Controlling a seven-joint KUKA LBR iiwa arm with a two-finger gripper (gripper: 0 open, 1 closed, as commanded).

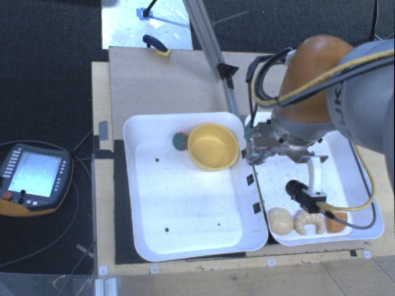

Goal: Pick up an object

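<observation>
Heads up, your gripper hangs over the seam between the two bins, right at the yellow bowl's 3 o'clock. I'd guess it's lining up on the bowl rim, since that's the easiest edge to pinch. Can't tell if it's wide or closed, the wrist hides it, and nothing is visibly held. A small green thing touches the bowl at 9 o'clock. In the right bin, a pale roll, a croissant and an orange piece crowd the 6 o'clock wall, which makes them awkward picks.
</observation>
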